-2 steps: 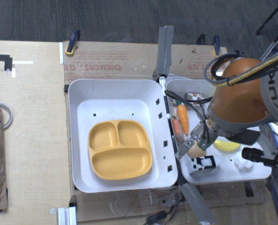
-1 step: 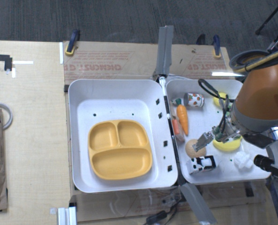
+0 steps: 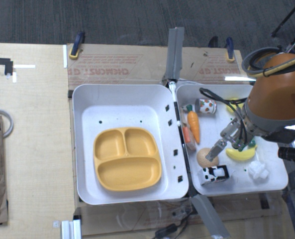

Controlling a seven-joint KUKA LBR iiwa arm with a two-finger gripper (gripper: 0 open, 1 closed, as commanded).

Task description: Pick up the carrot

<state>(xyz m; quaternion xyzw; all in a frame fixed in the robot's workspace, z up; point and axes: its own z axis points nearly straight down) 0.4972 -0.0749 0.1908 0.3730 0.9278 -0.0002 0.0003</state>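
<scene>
Two white bins sit side by side on the bench. The left bin (image 3: 82, 133) holds a yellow divided plate (image 3: 127, 158) near its front edge. The right bin (image 3: 274, 180) holds the clutter. The carrot (image 3: 193, 126) lies along this bin's left wall, orange, roughly lengthwise, nothing gripping it. Just left of it is a reddish item (image 3: 188, 136) against the wall. A small printed cup (image 3: 206, 106) lies near the back-left corner. A tan round item (image 3: 206, 157) and a black-and-white toy (image 3: 215, 174) sit near the front-left corner. A banana (image 3: 241, 155) and a crumpled white item (image 3: 258, 170) are toward the front right. The gripper (image 3: 213, 153) hangs right over the tan round item, well apart from the carrot; cannot tell its state.
</scene>
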